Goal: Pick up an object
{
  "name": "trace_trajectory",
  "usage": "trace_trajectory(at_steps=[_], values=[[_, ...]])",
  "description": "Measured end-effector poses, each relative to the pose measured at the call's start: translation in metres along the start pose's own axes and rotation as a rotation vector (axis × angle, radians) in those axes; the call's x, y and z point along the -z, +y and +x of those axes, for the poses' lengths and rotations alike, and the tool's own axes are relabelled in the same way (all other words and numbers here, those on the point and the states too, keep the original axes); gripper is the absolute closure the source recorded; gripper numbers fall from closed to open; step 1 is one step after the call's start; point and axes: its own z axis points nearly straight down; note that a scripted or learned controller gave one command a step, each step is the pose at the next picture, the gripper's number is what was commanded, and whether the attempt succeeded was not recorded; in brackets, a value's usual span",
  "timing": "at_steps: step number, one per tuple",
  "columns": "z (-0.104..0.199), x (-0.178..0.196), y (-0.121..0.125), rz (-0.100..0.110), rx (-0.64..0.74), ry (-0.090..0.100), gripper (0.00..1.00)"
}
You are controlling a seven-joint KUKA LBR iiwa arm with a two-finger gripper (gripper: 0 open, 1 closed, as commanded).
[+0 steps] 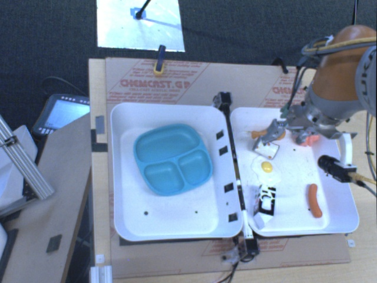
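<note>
The right bin (347, 217) holds several small things. A fried-egg toy (265, 167) lies near its middle, a black-and-white block (266, 200) by the front left wall, and an orange-red sausage (315, 200) at the front right. My gripper (271, 134) hangs low over the bin's back left part. Just left of it an orange piece (257, 134) pokes out, and a small white piece (267, 150) lies right below it. A red thing (313, 138) shows partly under the wrist. I cannot see anything held.
The left bin (126, 217) bears a blue divided plate (172, 158). A black divider (231, 158) with clips runs between the bins. Cardboard lies under both bins. The arm comes in from the right over the right bin's back edge.
</note>
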Motion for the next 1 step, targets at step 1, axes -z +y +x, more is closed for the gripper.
trace_trajectory(at_steps=[1], values=[[0.0002,0.0074,0.0024,-0.013,0.002,-0.001,0.00]])
